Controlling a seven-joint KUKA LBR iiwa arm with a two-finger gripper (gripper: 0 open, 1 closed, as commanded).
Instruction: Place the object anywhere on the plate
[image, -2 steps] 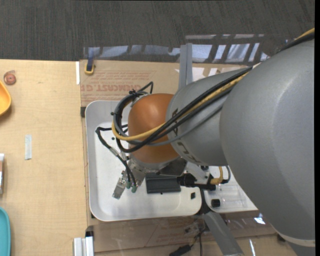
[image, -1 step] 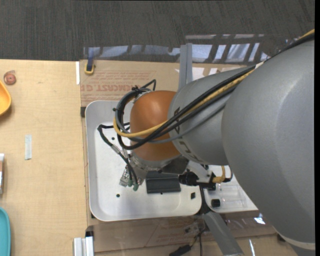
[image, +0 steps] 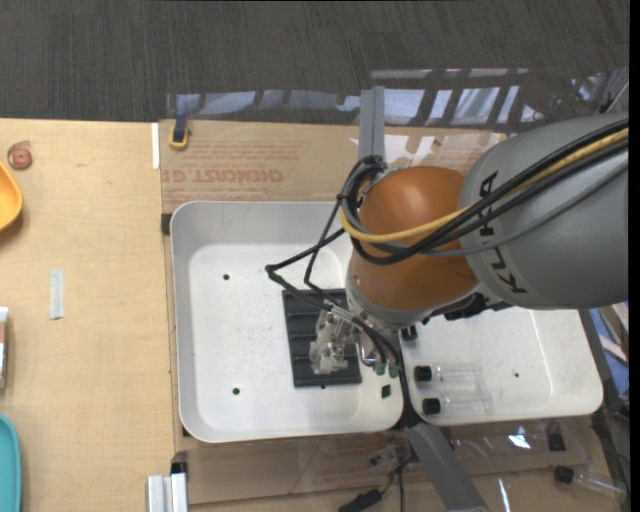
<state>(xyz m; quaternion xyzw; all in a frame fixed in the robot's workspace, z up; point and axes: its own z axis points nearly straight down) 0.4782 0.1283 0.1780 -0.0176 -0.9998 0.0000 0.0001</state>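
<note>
The grey arm (image: 545, 215) bears black "KUKA" lettering, partly hidden by cables. Red mirrored print on the cardboard sheet (image: 240, 165) beyond the bins' far edge cannot be read surely.

Left bin open on its left half, crowded on its right

You have bare white floor across the left and upper parts of the left bin (image: 215, 300), with nothing standing there. Toward that bin's right side your way is blocked by a black ribbed object (image: 305, 335) lying on the floor, and the gripper (image: 335, 345) hangs right over it, trailing black cables (image: 300, 265). The arm (image: 470, 235), with its orange band, covers the seam between the bins and the upper left of the right bin (image: 560, 370). A clear item with black caps (image: 450, 385) lies on the right bin's floor; right of it the floor is bare.
</note>
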